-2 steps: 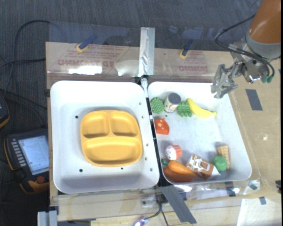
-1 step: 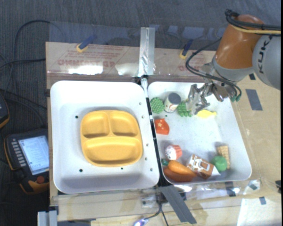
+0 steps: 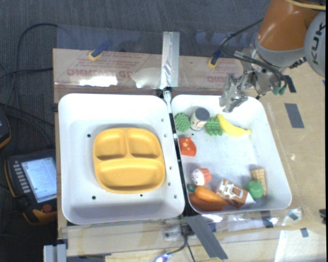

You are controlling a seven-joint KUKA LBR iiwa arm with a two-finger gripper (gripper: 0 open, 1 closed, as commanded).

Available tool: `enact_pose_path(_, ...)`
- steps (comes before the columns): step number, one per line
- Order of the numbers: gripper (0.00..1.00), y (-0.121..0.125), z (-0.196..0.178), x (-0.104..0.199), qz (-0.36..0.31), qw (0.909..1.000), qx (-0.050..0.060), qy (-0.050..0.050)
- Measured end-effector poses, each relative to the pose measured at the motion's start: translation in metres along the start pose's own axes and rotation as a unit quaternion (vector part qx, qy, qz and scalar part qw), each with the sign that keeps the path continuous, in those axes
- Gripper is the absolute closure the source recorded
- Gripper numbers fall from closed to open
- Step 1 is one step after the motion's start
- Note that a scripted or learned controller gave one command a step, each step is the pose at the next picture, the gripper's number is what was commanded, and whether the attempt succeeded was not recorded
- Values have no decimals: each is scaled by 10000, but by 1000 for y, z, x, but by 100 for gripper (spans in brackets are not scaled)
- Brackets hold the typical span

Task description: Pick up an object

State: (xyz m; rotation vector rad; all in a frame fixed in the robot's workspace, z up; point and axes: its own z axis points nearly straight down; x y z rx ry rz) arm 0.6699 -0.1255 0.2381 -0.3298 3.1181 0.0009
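My hand [image 3: 233, 98] hung over the right bin's [image 3: 273, 146] far rim, holding nothing; finger spread unclear. Nearest was the banana [image 3: 233, 127]: probably light, stiff, slick plastic. Best pinched across its middle.

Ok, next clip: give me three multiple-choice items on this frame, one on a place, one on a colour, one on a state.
1. Where does the yellow plastic divided tray lie?
A. in the left white bin
B. in the right white bin
C. on the bare bench

2. What colour is the toy banana?
A. red
B. yellow
C. blue

3. How does the two-finger gripper stand?
A. gripping the orange toy carrot
B. resting on the tray
C. above the right bin's far edge, holding nothing

Key: 1 A, the tray sits in the left bin. 2 B, the banana is plainly yellow. 3 C, nothing shows between the fingers, and the carrot lies at the near edge.
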Motion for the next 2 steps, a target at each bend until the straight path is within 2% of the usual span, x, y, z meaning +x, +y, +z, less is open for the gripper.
enact_pose_path(1,100,14,101,-8,154,9998,50,-99)
enact_pose_path(2,100,39,14,-8,1118,9937,7,1)
